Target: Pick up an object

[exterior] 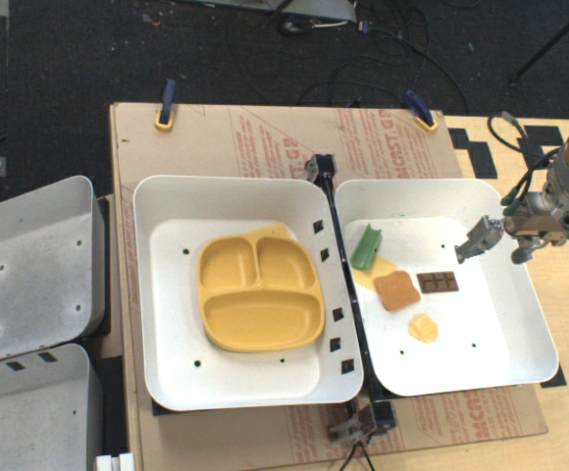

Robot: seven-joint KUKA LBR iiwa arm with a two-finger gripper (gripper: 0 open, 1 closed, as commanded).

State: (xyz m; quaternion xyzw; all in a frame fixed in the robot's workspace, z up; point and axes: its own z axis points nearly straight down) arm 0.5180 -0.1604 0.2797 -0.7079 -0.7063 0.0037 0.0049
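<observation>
The left bin (157,214) holds a yellow divided tray (261,292) lying flat in its middle, and the right bin (520,346) holds a green block (366,246), a tan toast slice (397,289), a brown chocolate bar (438,283) and a small yellow piece (423,328), all clustered in its left half. The bin's right half is bare floor. The gripper (500,235) hangs over the far right part with its fingers spread and nothing between them, well apart from the objects.
</observation>
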